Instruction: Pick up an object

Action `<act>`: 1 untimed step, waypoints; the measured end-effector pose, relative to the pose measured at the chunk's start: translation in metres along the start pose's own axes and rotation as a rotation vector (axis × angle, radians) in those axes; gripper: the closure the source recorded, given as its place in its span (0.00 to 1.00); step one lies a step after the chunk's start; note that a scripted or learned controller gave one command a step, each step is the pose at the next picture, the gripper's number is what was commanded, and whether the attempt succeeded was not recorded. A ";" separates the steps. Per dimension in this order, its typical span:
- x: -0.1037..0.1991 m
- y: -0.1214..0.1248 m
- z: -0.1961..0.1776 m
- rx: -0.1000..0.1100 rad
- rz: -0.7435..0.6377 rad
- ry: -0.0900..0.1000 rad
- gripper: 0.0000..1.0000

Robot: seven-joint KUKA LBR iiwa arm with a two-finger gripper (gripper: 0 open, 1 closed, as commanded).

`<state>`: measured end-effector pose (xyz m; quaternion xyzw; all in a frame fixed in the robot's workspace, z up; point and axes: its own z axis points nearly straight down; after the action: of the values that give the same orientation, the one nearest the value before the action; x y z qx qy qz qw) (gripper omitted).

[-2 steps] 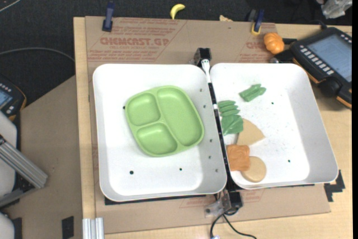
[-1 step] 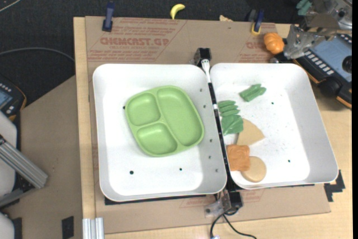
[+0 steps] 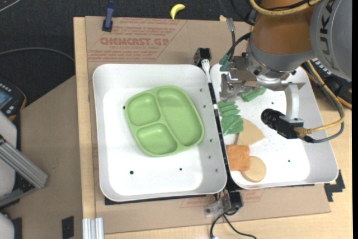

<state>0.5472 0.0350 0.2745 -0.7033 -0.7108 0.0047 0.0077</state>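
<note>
Claw (image 3: 232,85) parked low over the right bin (image 3: 313,168), right above the green leafy pieces (image 3: 229,117) by the divider; can't tell how it's set. Pickable stuff bunched up: greens, tan slice (image 3: 251,132), orange chunk (image 3: 239,157), round cookie (image 3: 256,168). Could easily pinch thin flat greens and slip off, or clip the bin wall. Green divided plate (image 3: 163,120) sits alone in the left bin (image 3: 112,176).

One fixed camera overlooks the bench (image 3: 140,36) from above, slanted, covering both white bins (image 3: 112,165); arm (image 3: 291,8) enters from right.
</note>
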 end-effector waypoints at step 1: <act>0.087 -0.031 0.002 -0.011 0.000 -0.001 1.00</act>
<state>0.5151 0.1219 0.2738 -0.7035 -0.7107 0.0008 0.0035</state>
